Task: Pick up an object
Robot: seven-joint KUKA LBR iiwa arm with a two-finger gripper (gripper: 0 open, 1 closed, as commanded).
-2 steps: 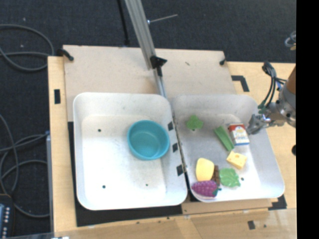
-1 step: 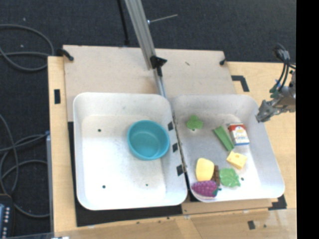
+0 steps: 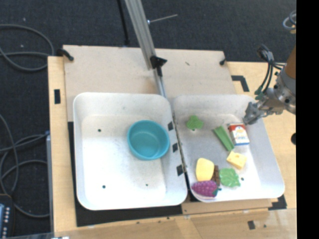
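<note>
Nearest you, front edge of the right white bin (image 3: pixel 269 183): purple plastic grape bunch (image 3: pixel 205 187), yellow rounded plastic piece (image 3: pixel 204 169) touching it from behind, green leafy plastic piece (image 3: pixel 229 177) just beside those. All crowded into the front corner, a bad first target.

A bit further back: yellow plastic cheese wedge (image 3: pixel 237 160), then the small red-and-white carton (image 3: pixel 239 134) with the long green plastic stick (image 3: pixel 223 138) lying just beside it on its left. Small green plastic lump (image 3: pixel 194 123) sits alone toward the bin's left wall.

Left white bin (image 3: pixel 89 183) has a teal plastic bowl (image 3: pixel 148 139), upright, near its right side.

Far right: gripper (image 3: pixel 250 115) hangs over the right bin's back right corner, just behind the carton, nothing between its fingers that you can see. Whether it's wide or narrow, you cannot tell, too small and blurred.

Step, by my read: approach, no grasp made yet. The carton is the closest candidate. Next move would call for coming down over it squarely and keeping clear of the green stick alongside, or picking the isolated green lump instead.
</note>
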